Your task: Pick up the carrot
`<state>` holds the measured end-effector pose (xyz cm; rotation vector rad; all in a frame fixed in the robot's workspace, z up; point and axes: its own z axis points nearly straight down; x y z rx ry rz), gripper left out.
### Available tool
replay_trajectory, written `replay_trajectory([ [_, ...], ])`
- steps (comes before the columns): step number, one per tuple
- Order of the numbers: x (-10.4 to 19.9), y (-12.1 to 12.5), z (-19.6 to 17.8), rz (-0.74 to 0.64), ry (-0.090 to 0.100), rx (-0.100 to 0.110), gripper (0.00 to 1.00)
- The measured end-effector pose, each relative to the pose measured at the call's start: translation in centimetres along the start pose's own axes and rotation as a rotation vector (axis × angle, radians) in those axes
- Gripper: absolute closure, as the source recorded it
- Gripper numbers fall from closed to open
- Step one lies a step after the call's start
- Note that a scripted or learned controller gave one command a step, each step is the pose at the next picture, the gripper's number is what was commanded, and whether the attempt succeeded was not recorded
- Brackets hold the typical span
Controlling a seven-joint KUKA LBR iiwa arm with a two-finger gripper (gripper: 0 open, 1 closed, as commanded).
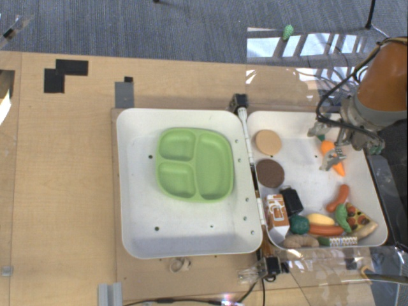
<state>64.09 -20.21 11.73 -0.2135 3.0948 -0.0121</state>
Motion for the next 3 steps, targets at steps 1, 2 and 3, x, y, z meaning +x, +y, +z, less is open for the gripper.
replay_trajectory([
  [1, -0.4, -0.5, 2.5, -0.324, 0.017, -0.007, 0.0],
  [2, -1.0, -0.5, 1.0, -0.323, 0.002, -0.001, 1.0],
  [3, -1.0, -0.4, 1.1, -0.324, 0.004, -0.002, 0.0],
])
